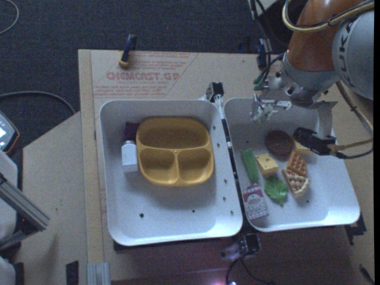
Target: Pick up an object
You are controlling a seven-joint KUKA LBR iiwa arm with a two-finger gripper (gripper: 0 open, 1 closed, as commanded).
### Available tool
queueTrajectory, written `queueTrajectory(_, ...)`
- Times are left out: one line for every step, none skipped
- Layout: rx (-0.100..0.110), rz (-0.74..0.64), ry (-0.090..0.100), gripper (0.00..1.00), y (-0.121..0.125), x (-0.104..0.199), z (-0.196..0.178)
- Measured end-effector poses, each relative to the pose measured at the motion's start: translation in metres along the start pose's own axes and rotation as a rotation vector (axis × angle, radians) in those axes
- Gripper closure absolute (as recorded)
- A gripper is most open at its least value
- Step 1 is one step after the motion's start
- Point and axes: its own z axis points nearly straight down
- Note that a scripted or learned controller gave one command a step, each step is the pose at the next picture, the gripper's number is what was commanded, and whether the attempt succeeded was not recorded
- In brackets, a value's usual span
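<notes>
Gripper [262, 113] hung over the back-left part of the right bin [338, 209], nothing between its fingers; open or shut, couldn't tell. Nearest pickable item, a round brown patty [278, 142], lay just in front of the gripper, w/ no long axis to align to. Beyond the patty: cheese cube [266, 164], waffle pieces [297, 174], green leaf [276, 190], green stick [250, 165], small red carton [255, 203]. Left bin [172, 227] held a yellow divided tray [175, 150] and a white bottle [129, 156] beside it.

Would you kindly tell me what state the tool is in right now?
Tool: over the right bin's back part, holding nothing visible; open or shut cannot be told.
</notes>
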Motion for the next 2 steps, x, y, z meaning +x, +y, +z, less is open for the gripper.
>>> queueTrajectory(0.002,0.000,0.001,1.00,0.010,0.055,0.017)
queueTrajectory(0.004,0.007,-0.001,1.00,-0.002,0.038,0.012)
